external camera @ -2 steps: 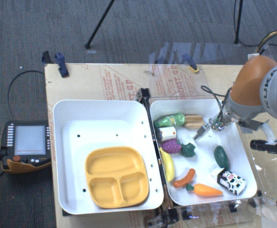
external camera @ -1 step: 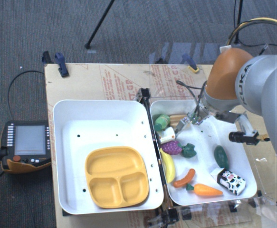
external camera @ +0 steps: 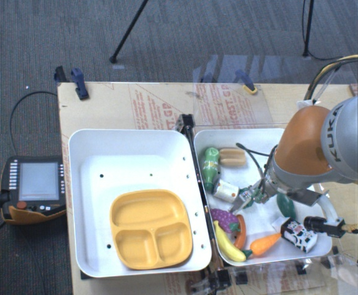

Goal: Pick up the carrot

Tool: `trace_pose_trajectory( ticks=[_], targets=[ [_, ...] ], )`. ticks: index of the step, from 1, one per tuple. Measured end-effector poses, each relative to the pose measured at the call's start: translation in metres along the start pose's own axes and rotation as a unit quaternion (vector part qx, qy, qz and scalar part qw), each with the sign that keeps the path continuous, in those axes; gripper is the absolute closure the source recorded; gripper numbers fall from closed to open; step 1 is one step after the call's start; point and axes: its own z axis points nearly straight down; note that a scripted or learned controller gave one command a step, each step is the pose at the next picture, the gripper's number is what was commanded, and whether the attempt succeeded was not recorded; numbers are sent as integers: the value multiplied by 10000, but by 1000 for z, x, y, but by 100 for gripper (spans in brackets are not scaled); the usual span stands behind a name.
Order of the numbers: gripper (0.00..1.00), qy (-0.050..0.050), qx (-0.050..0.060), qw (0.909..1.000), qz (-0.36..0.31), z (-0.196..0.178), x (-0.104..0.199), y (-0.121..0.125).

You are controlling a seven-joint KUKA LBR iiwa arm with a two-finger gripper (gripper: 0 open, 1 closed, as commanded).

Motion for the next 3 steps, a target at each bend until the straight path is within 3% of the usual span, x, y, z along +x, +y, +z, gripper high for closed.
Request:
trace_pose_trajectory(
  ticks=[1, 2, 3],
  targets=[
    [0, -5, -4, 9981, -611, 0, 13, -69],
    [100, 11, -10, 9985, -547, -8, 12, -69],
    [100, -6, -18, 9868, 1619, -57, 3, -52]
  ],
)
